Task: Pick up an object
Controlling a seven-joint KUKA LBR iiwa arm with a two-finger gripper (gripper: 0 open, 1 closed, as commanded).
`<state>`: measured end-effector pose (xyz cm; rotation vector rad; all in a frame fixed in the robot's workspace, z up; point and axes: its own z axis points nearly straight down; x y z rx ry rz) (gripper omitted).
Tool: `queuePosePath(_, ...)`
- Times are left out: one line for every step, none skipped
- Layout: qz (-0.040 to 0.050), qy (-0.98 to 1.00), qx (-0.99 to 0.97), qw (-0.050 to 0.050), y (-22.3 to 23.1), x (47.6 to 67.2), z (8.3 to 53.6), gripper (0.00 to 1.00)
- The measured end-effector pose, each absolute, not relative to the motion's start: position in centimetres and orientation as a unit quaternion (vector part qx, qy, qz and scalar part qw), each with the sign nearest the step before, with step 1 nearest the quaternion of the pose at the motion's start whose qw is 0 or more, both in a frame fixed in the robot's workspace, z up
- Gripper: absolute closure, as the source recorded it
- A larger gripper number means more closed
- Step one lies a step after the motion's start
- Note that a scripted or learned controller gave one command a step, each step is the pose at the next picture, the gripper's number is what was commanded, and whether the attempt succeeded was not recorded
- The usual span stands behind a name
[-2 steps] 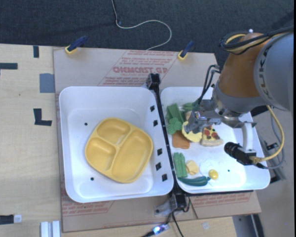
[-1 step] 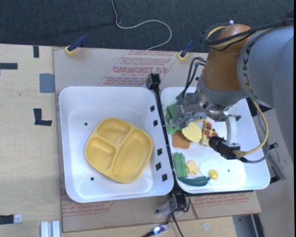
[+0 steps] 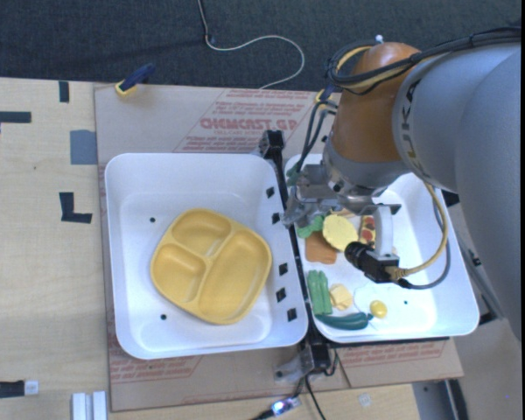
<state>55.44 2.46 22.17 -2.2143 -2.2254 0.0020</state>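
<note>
While the toy food (image 3: 341, 300) lay heaped at five o'clock in the right bin (image 3: 437, 309), the gripper (image 3: 319, 201) hung just above it at three — reaching, nothing visibly held; next, a clean descent. At nine sat the tray (image 3: 212, 265).

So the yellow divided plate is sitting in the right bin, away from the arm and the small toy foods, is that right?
Not quite. The camera view shows the yellow divided plate in the left bin, not the right one. The rest holds: the arm is over the right bin, where the small toy foods lie.
</note>
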Motion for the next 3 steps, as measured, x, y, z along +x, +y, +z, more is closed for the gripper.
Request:
queuePosePath(0.0014, -0.708, -0.706, 0.000, 2.2, 56.5, 21.4, 1.00)
queuePosePath(0.0003, -0.708, -0.706, 0.001, 3.1, 55.4, 22.8, 1.00)
queuePosePath(0.0018, -0.707, -0.707, 0.001, 2.3, 55.9, 21.4, 1.00)
